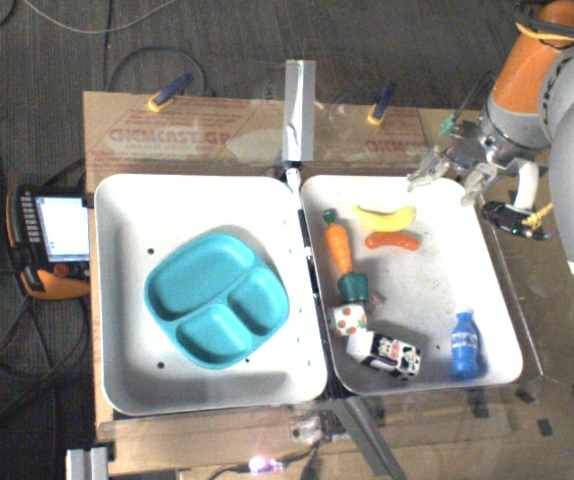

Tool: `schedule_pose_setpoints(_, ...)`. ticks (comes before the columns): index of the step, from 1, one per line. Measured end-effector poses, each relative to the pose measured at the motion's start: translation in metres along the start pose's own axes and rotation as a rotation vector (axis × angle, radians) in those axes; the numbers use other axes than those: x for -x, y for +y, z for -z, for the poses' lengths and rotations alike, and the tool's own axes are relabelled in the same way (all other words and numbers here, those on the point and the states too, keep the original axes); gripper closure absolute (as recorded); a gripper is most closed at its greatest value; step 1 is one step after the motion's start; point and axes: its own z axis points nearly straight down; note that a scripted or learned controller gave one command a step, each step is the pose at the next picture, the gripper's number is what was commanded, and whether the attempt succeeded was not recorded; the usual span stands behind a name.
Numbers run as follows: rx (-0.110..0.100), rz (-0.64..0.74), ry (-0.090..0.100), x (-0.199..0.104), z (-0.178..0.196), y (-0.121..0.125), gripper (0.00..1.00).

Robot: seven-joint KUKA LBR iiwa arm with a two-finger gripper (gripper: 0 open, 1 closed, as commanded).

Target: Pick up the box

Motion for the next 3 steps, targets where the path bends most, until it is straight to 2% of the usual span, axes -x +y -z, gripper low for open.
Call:
schedule_pose_setpoints(1, -0.001, -0.020, 0.006, 0.015, -0.096, -0.054, 0.00)
schedule_pose_setpoints(2, 0.000, -0.039, 0.001, 0.015, 0.042, -0.021, 0.00)
schedule_pose_setpoints(3, -0.003, 0.053, 0.006, 0.016, -0.093, -0.120, 0.00)
